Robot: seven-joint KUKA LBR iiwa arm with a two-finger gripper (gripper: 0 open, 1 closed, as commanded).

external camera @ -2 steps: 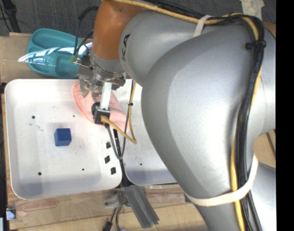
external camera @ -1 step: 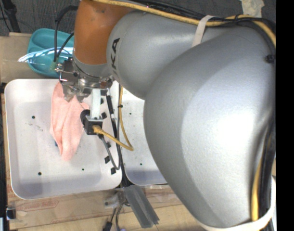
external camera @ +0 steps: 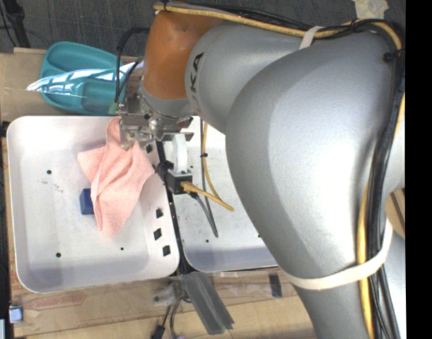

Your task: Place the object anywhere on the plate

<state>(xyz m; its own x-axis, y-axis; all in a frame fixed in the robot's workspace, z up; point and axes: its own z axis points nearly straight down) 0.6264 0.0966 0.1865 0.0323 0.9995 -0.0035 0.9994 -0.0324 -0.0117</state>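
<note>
Pincer (external camera: 136,137) is pinching the pink cloth (external camera: 117,182) by its top corner, fingers closed on it; the cloth is hanging limp below, light and floppy, above the left bin (external camera: 32,260).

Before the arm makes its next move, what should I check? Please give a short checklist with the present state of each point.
1. Cloth hangs from the tool: ok, its top corner is bunched at the tool, but the fingers are hidden.
2. Cloth clear of the bin floor: cannot tell, the lower folds may touch it.
3. Plate in sight as target: not ok, I see none in the left bin.
4. Blue block free of the cloth: cannot tell, it lies at the cloth's edge.
5. Yellow cable not snagged: ok, it hangs loose.
</note>
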